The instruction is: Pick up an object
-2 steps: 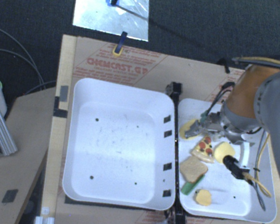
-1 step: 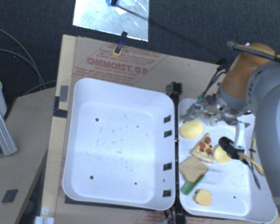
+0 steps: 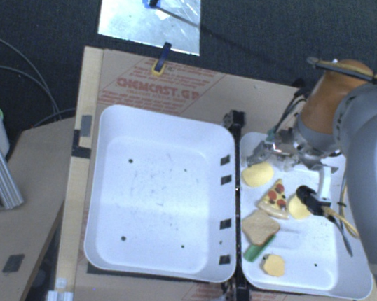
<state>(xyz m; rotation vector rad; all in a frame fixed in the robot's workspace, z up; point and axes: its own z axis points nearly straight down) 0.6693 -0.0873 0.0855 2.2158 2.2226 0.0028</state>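
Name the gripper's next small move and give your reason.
Probably a short descent onto the yellow lemon-shaped piece. The gripper sits just above it at the back left of the right bin, while the pizza slice and bread slice lie farther forward. It looks like the nearest target, with some space around it.

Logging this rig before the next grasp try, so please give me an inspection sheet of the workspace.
Surface: two shallow white plastic bins side by side, left bin, right bin, on a brown cardboard sheet.
Job's things: in the right bin, pale yellow lemon-like toy, pizza-slice toy, tan bread-slice toy, green stick, round yellow piece.
Clutter: nothing seen.
Grippers: hand over the right bin's far corner.
Cables: black cables on dark floor.
Surroundings: shiny foil sheet.
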